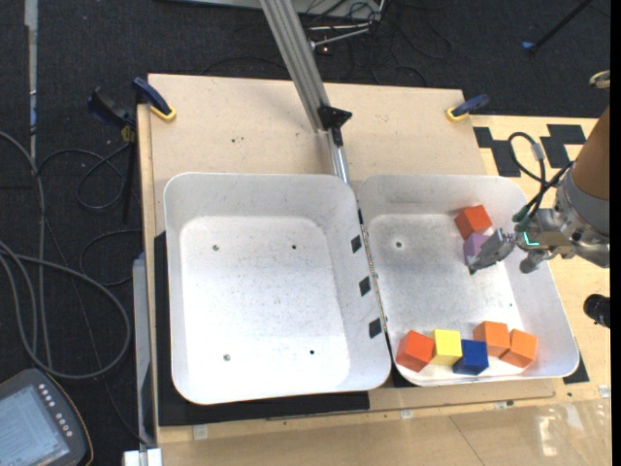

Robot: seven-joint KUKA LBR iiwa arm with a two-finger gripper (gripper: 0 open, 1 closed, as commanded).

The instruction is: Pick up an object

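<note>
My gripper (485, 252) reaches in from the right and is low over the right bin (543, 289), in its upper middle. A small purple block (474, 248) lies right at the gripper's tip, partly covered by it. Whether the block is gripped cannot be made out. Just above and behind it sits an orange block (473, 220). Along the bin's front wall lie an orange block (417, 349), a yellow block (447, 344), a blue block (473, 357) and two more orange blocks (497, 336) (522, 347).
The left bin (194, 260) stands beside the right one, with a ridge between them. A slanted metal pole (296, 51) comes down to the bins' back edge. Clamps (155, 100) (468, 108) hold the board's far corners. Cables hang by the arm's wrist (543, 187).
</note>
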